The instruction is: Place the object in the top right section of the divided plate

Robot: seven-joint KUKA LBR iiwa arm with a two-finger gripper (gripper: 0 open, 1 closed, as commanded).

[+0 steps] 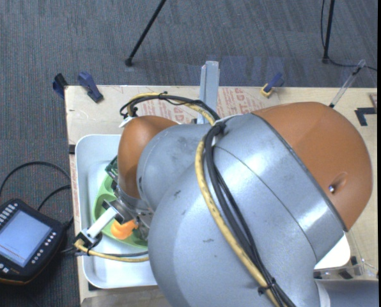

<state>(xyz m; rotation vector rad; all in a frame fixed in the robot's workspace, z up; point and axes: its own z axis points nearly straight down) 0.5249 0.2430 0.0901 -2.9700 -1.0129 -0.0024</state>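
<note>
Currently over the divided plate: 1 arm, 1 orange object

Item 1: gripper [117,211], low over the green divided plate [105,196] in the left white bin [88,171]; its own wrist hides its grasp, so cannot tell. Item 2: orange object [121,229], on the plate's near edge, just beside the gripper, seemingly mid-placement.

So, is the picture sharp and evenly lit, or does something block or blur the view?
Camera view: the lighting is soft and even, with no strong glare. The grey arm is very near the lens and looks oversized, covering most of the bins. The green divided plate and an orange object show partly beside the wrist, reasonably sharp. The white bin looks bright but not washed out.
</note>
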